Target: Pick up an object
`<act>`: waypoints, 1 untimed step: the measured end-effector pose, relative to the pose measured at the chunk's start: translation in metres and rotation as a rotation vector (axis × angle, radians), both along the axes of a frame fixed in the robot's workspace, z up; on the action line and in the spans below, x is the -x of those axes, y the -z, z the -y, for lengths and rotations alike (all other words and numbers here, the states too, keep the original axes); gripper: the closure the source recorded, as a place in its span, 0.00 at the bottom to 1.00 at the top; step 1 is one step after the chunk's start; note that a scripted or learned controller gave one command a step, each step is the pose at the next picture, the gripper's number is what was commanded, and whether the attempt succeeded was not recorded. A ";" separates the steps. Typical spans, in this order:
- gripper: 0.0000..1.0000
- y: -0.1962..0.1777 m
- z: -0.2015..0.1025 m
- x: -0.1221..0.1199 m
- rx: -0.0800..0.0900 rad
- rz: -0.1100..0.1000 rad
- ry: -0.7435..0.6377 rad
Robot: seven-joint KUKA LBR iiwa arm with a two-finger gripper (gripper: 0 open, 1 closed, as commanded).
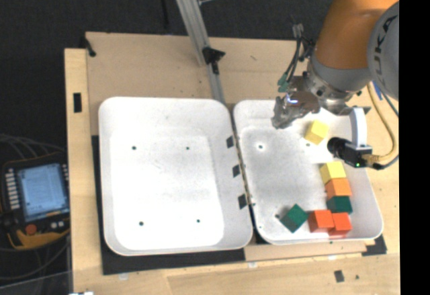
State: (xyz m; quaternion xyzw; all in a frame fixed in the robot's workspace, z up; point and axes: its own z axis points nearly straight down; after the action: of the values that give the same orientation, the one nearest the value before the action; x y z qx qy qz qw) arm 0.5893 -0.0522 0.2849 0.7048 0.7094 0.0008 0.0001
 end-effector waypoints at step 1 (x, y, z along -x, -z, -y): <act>1.00 0.017 -0.045 0.011 0.001 -0.002 0.001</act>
State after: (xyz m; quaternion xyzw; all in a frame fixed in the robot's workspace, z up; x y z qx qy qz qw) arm 0.5778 -0.0073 0.2683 0.7052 0.7090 -0.0002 -0.0002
